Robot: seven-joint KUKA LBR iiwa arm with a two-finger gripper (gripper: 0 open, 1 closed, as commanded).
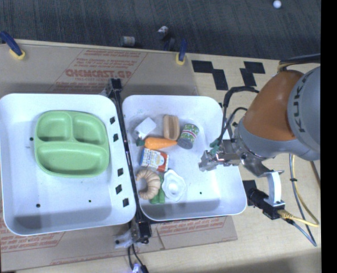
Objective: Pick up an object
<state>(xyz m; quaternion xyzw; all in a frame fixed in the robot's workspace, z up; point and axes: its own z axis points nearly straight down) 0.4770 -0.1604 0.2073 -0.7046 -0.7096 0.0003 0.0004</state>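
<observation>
Near the right bin's [228,206] right wall my gripper [207,162] hovers — whether it is parted or closed I cannot tell. The objects — carrot [159,143], can [188,135], carton [154,160] — cluster toward its left wall.

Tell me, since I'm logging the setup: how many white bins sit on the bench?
2. The left bin holds a green divided plate; the right bin holds the small items, with the gripper over its right side.
</observation>
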